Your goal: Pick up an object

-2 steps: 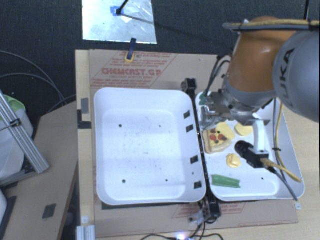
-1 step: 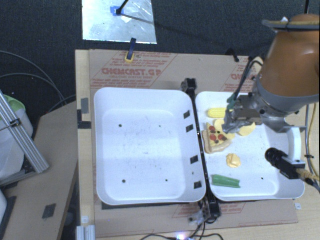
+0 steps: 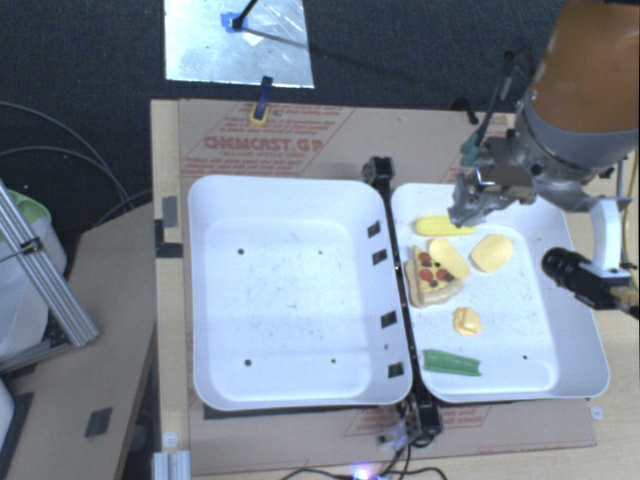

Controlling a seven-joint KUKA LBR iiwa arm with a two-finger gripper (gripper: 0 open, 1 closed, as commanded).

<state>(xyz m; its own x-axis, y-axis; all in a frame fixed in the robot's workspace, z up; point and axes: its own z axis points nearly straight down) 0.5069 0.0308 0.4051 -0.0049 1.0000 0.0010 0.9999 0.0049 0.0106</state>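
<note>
The gripper (image 3: 466, 213) is seen low over the far part of the right bin (image 3: 575, 368), carried by the grey arm (image 3: 585, 78) with its orange band that reaches in from the right. Its tip stands at the right end of a yellow banana-shaped piece (image 3: 437, 227), which lies flat on the bin floor and stretches away to the left of the gripper; whether the two touch cannot be made out, and whether the fingers are apart or together cannot be told from this view, since they merge into a dark, blurred mass. No object is seen between them. Just below and to the right of the gripper, a pale yellow rounded piece (image 3: 491, 253) is found, near but apart from the banana-shaped piece. Below and slightly to the left of the gripper, a toy pizza slice (image 3: 437, 272) with red spots is laid close to the wall shared by the two bins. Further below the gripper, a small yellow lump (image 3: 466, 320) rests on the bin floor, and still further toward the near edge a green bean-like piece (image 3: 452, 363) lies flat. To the right of the gripper, a black cylindrical part (image 3: 577, 274) on a white bracket is held over the bin's right side. Well to the left of the gripper, the left bin (image 3: 290, 298) is set beside the right one, the two being joined by a row of black clips (image 3: 384, 258).
</note>
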